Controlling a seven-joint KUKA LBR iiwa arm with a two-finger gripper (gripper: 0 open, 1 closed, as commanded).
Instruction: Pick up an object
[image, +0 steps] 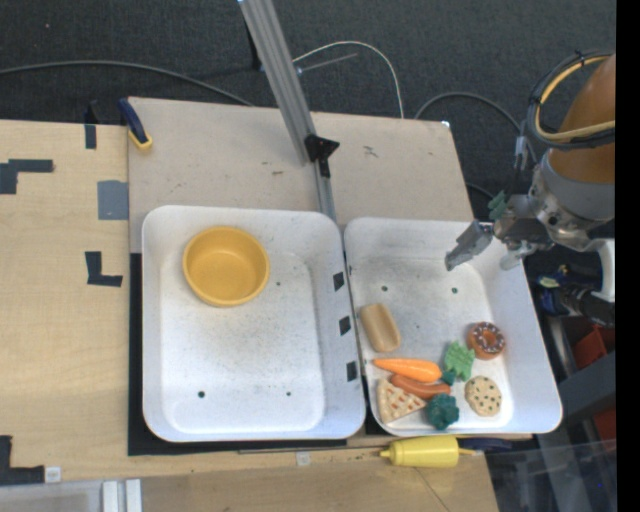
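Camera view, looking down at a slant on two shallow white bins set side by side on a pale bench. Left white bin (170, 400): holds a round yellow plastic bowl (226, 264), upright, near its far left corner. Right white bin (400, 240): holds a cluster of toy foods toward its near edge. A tan bread-roll shape (379, 326) lies alone near the bin's left wall. Closer to the viewer, an orange toy carrot (408, 369) lies across a reddish sausage-like piece (420, 385); their contact is likely but hard to confirm. A triangular waffle-patterned wedge (399, 404) sits at the near left corner, with a dark green broccoli floret (441, 411) just beside it. A lighter green leafy piece (458, 361) lies next to a chocolate-frosted doughnut (486, 340), and a round chocolate-chip cookie (483, 396) rests near the right wall. Grey two-finger gripper (465, 248): hangs over the far right part of the right bin, well apart from the foods; one grey finger is distinct, the other is not, so open or closed cannot be told, and nothing is seen in its grasp. Grey arm with an orange band (585, 110): cut off at the right. A yellow bottle-like object (425, 452) lies on the bench edge before the right bin.
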